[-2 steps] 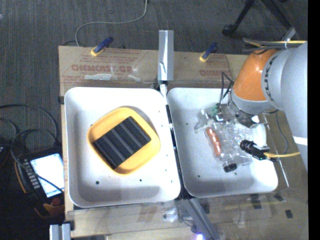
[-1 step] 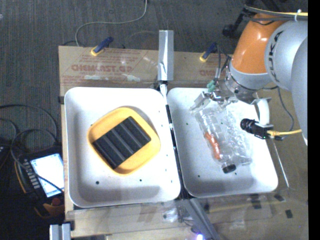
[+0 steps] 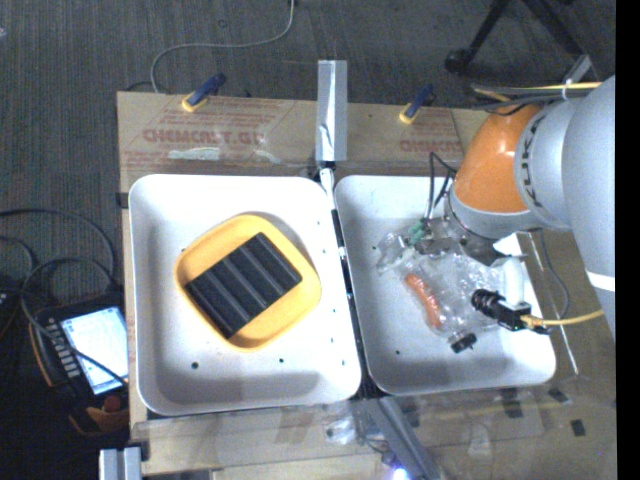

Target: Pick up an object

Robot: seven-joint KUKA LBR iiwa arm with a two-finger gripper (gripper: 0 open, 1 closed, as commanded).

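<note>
Crinkled clear plastic bag [image 3: 447,286] holding something orange; whether fingers [image 3: 432,236] grip it, unclear.

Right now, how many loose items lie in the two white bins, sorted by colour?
Yellow and black: 1, the yellow plastic tray with black ribbed insert, left bin.
Orange: 1, the small orange carrot-shaped piece, right bin.
Clear: 1, the crumpled clear plastic wrap.
Total: 3.

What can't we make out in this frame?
- End effector: in the camera view the arm's orange band covers it, so the finger state is unreadable.
- Clear plastic clutter in the right bin: crumpled and glary, individual items indistinct; only an orange piece stands out.
- Arm: cut off by the right edge.
</note>
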